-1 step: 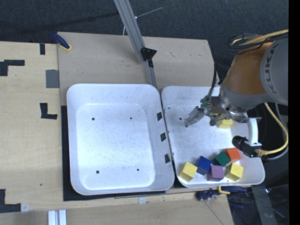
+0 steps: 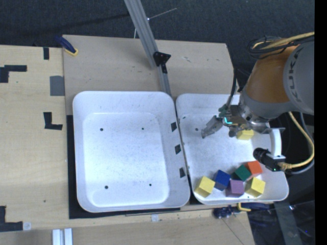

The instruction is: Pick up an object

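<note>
At the near edge of the right bin [image 2: 204, 152] a cluster of small blocks lies bunched together: a yellow block [image 2: 205, 186] at the left, a blue block [image 2: 222, 179] just beside it, a purple block [image 2: 236, 187], a green block [image 2: 242, 173], an orange block [image 2: 254, 168] and a second yellow block [image 2: 257, 187] toward the right rim. None of them is lifted, so the pick looks to be at its approach stage, with no block secured. Farther back, another small yellow piece [image 2: 246, 134] sits close under the wrist, partly hidden, and whether it is touched cannot be told. The gripper [image 2: 214, 126] hangs over the bare middle of the right bin, well apart from the near cluster; one grey finger [image 2: 209, 128] juts out to the left at a slant, and nothing shows between the fingers, but whether the claw is spread or closed cannot be told from this angle. The next move would seem to call for settling on one block, bringing the fingers over it and descending squarely, since the crowded blocks leave little room on either side. The arm [image 2: 273, 86] reaches in from the right, its orange band above the wrist, bent down over the bin. The left bin [image 2: 82, 106] lies beyond the divider.
</note>
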Robot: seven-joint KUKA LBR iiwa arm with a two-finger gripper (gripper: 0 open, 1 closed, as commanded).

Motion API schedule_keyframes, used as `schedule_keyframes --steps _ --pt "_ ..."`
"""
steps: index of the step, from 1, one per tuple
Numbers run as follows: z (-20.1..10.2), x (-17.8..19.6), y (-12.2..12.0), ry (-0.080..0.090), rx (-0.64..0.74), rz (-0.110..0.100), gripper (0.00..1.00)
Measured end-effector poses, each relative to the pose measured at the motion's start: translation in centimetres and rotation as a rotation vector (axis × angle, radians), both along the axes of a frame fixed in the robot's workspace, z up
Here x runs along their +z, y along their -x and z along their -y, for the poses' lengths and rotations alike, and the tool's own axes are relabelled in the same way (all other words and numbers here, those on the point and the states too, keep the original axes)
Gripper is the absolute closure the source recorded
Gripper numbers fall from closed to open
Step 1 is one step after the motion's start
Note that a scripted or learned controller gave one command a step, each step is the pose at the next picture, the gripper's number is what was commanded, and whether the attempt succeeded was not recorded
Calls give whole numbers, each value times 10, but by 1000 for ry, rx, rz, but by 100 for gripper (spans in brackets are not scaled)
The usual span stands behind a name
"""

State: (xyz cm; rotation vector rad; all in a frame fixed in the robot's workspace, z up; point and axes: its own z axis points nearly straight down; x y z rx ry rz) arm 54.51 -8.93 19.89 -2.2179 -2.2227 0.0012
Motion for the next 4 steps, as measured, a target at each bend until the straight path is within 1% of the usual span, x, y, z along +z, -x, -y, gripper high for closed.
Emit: schedule_keyframes --steps 1,2,3,4 --pt "8 -54 7 1 -2 -5 0" --pt "8 -109 9 0 -1 -6 0" --pt "7 -96 8 -1 0 -3 100" --pt "4 -44 -3 1 0 5 100"
